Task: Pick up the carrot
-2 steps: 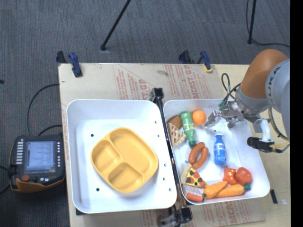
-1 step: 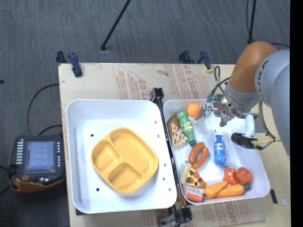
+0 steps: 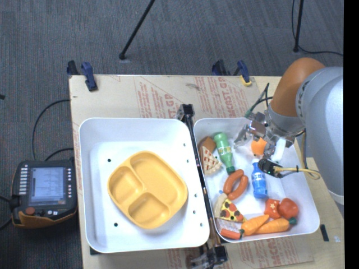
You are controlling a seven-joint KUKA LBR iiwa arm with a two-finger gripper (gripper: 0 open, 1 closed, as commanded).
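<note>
Two orange carrots lie along the front wall of the right bin: a smaller one and a longer one with a green end. My gripper hangs over the back of that bin, well away from both carrots. It is open, its fingers spread wide. A small orange piece shows between them, and neither finger presses on it. The grey arm hides the back right corner of the bin.
The right bin also holds a green bottle, a blue bottle, a sausage, a pizza slice, a waffle piece and red toys. The left bin holds a yellow divided plate.
</note>
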